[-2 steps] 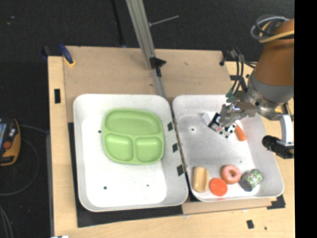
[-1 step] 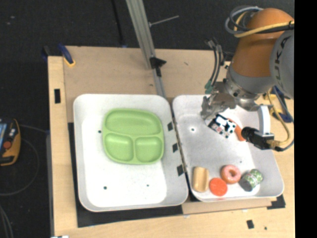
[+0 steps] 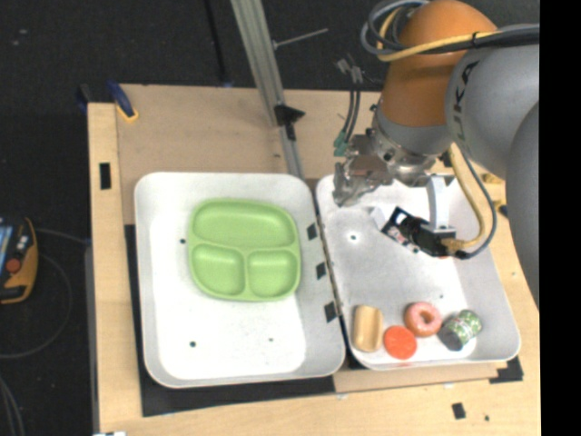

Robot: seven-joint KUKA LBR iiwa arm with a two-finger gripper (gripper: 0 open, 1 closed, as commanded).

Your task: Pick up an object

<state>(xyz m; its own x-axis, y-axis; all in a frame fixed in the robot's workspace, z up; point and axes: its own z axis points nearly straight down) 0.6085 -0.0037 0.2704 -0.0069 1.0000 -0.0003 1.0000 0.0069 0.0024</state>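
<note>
Four small things lined along the 6 o'clock edge of the right bin (image 3: 472,271): a tan cylinder (image 3: 366,327) at the bin's 7 o'clock corner, an orange-red round piece (image 3: 399,341) just beside it, a pink ring doughnut (image 3: 422,317) touching or nearly touching that, and a green-and-silver crumpled lump (image 3: 460,329) toward 5 o'clock. Well apart from all four, the hand (image 3: 350,185) up at the bin's 11 o'clock corner, close to the bin wall; cannot tell whether spread or closed, and nothing seen in its grip. Grey arm (image 3: 490,80) with orange band looming over the bin's 12 o'clock side, a black-and-white fitting with cable (image 3: 418,232) hanging beneath. In the left bin (image 3: 163,334), a green divided plate (image 3: 243,248). Pale wooden counter (image 3: 182,125) under both; slanted metal rail (image 3: 263,62) at 12 o'clock; dark floor around.
</note>
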